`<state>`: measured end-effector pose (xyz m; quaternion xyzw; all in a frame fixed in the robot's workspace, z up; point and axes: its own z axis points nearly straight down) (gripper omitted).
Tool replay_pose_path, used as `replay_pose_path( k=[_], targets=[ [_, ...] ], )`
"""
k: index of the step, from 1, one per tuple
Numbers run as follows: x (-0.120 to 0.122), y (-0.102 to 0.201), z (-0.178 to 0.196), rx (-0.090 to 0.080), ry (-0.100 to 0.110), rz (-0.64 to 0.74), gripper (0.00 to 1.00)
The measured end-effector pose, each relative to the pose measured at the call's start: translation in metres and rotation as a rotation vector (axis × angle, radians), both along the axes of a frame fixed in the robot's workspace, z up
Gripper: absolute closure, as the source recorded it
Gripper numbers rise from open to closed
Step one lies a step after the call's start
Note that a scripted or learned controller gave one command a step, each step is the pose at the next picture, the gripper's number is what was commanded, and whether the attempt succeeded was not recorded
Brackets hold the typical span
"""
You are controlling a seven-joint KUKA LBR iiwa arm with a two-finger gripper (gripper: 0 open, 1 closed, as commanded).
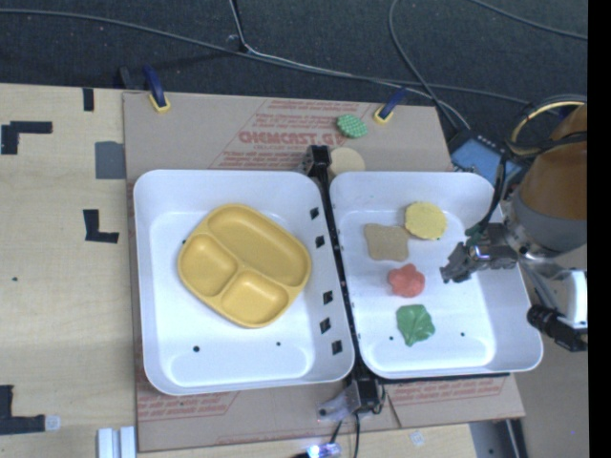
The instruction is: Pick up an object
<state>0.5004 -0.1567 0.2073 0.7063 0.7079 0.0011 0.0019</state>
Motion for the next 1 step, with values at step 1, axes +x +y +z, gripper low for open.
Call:
replay_pose_path(
  k=[1],
  targets=[
    [0.0006,0.0003,0.0141,0.001,0.004,-0.001,1.0]
  ],
)
